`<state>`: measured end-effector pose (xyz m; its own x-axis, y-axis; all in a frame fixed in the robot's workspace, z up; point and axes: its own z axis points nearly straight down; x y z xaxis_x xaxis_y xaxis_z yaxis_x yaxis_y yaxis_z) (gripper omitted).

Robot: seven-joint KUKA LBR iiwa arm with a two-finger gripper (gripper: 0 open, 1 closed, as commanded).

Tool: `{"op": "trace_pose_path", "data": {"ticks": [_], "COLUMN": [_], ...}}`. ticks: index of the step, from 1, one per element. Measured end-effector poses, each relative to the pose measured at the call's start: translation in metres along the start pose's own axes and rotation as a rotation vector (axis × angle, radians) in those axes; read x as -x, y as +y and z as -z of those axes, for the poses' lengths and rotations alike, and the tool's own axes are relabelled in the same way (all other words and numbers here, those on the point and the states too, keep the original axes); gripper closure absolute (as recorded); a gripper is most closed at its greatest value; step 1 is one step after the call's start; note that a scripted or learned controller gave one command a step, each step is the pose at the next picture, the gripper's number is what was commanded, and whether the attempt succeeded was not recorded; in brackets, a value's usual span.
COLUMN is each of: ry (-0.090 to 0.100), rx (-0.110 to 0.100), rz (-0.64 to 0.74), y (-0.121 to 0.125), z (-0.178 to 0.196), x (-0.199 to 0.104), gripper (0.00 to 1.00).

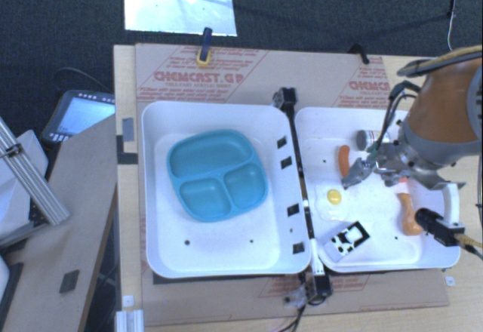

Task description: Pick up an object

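My gripper (pixel 361 171) hangs over the middle of the right bin (pixel 317 127), reaching in from the right. Just left of it lies a red-orange sausage-shaped piece (pixel 344 159). Below that a small yellow piece (pixel 333 195) rests on the bin floor. An orange carrot-like piece (pixel 410 216) lies under the arm at the right. A black-and-white patterned block (pixel 349 238) sits near the bin's front edge. A small grey object (pixel 364 139) lies behind the gripper. Nothing shows in the gripper's grasp.
The left bin (pixel 162 247) holds a blue divided plate (pixel 217 174). A black clamp bar (pixel 296 172) runs between the two bins. A black part (pixel 434 223) sticks out at the right bin's front right corner. Cables hang by the arm.
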<state>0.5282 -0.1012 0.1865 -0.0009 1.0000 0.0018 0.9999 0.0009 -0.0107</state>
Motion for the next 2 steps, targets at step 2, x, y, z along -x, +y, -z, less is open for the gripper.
{"op": "trace_pose_path", "data": {"ticks": [2], "ry": [-0.001], "rx": [0.009], "rz": [0.001], "y": [0.010], "z": [-0.052], "x": [0.006], "gripper": [0.00]}}
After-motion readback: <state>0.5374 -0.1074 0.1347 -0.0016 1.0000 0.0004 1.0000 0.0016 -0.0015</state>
